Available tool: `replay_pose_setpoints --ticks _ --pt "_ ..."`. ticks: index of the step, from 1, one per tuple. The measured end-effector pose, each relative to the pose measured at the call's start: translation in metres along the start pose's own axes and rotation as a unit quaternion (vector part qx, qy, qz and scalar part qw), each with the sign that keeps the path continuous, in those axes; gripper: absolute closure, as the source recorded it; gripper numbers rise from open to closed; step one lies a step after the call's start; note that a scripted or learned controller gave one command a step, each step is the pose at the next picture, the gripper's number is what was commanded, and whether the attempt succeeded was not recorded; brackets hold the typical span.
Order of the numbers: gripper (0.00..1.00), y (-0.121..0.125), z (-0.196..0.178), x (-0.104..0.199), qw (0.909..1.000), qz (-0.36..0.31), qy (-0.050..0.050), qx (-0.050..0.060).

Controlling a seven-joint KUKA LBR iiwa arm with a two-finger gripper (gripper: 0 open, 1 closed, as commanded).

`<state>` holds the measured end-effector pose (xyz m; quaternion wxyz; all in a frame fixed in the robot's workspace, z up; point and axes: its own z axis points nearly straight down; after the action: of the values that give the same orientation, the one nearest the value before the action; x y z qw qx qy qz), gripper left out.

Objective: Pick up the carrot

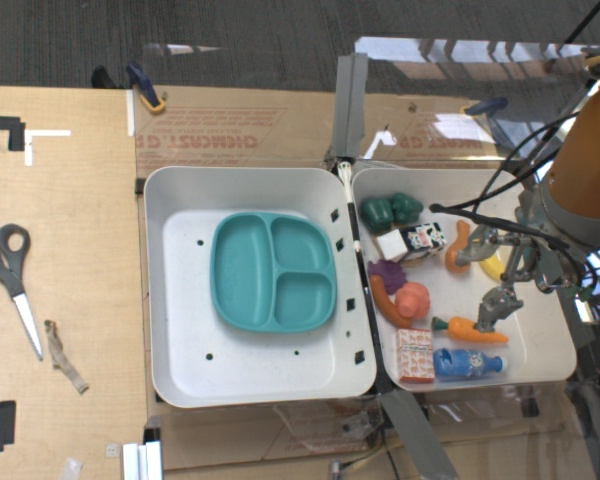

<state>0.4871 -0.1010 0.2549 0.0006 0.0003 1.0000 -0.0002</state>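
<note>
arm over the right bin (555,363), carrot (470,329) below

gripper (495,308) hangs just above the carrot's orange body; i cannot tell its state. blue bottle (468,364) lies just beside the carrot.

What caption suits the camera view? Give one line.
Gripper poised over the carrot in the right bin; teal tray in the left bin.

We see a teal divided tray (274,271) centred in the left bin (170,298), scissors (10,273) lying on the bench well left of it. Right bin (555,363) holds a blue bottle (468,364) at the front edge, touching a small red-and-white carton (413,355). Further back sit a pink ball (412,300), a green pepper (391,210) and a black-and-white cow toy (423,237).
</note>
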Motion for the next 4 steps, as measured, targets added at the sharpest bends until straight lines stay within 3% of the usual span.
replay_pose_setpoints --ticks 1,2,3,4 --pt "0.0 -0.023 0.138 0.009 1.0 0.006 0.001 0.0" --pt "0.0 -0.042 0.163 -0.007 1.0 0.0 0.0 0.0" --pt "1.0 -0.04 0.154 -0.008 1.0 -0.003 -0.002 0.0" --pt "1.0 0.021 0.063 -0.058 0.9982 -0.059 -0.001 -0.001"
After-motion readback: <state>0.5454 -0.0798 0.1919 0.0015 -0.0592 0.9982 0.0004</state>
